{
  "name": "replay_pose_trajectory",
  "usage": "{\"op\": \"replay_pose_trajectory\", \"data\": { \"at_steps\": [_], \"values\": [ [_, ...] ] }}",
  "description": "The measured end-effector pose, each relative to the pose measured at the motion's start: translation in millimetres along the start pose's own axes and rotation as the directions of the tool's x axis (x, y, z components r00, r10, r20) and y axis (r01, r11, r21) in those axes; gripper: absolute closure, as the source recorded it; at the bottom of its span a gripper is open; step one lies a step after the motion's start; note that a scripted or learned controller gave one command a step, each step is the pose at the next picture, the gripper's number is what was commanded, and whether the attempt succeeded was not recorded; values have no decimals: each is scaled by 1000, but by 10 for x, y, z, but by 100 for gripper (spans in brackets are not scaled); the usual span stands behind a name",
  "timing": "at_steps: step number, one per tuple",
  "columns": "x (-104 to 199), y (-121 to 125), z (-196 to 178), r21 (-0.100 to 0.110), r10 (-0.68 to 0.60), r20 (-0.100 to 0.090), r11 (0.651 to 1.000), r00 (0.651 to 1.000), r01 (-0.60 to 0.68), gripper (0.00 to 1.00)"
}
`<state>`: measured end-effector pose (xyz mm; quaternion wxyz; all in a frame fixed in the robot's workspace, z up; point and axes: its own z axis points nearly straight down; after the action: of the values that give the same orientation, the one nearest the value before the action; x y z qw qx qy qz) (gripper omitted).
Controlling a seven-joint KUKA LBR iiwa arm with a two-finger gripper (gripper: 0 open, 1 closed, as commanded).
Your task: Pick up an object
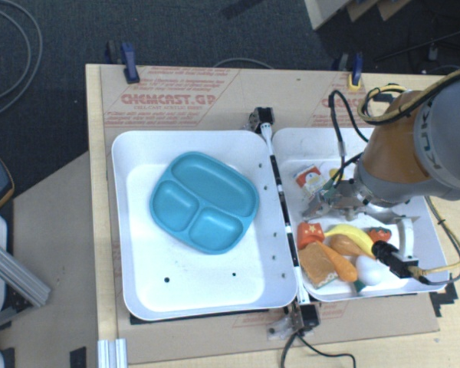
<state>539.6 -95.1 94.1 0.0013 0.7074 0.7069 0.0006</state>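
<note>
My gripper (327, 198) reaches into the right bin (291, 146) from the right, low over its middle. A small white and red packet (308, 178) lies just beyond it toward the back. In front of it sit a red piece (310, 232), a yellow banana (351, 240), a brown bread slice (317, 266), an orange carrot (342, 264) and a white egg (372, 274). None of these shows inside the gripper. Another small red item (379, 234) lies to the right of the banana.
The left bin (130, 228) holds a blue divided plate (205, 202) and a few dark specks. A black rail (280, 198) with a clamp runs between the two bins. The orange band of the arm (395, 148) overhangs the right bin's far right side.
</note>
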Motion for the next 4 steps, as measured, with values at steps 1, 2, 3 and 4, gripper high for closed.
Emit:
{"op": "replay_pose_trajectory", "data": {
  "at_steps": [1, 2, 3, 4],
  "values": [
    [-494, 413, -278, -3, 1, 2, 1000, 1000, -1, 0],
    [-993, -58, -273, 7, 5, -1, 1000, 1000, -5, 0],
    [-1193, 491, 109, 1, -4, -4, 1000, 1000, 4, 0],
    [-770, 1214, 93, -3, -5, 1, 1000, 1000, 5, 0]
  ]
}}
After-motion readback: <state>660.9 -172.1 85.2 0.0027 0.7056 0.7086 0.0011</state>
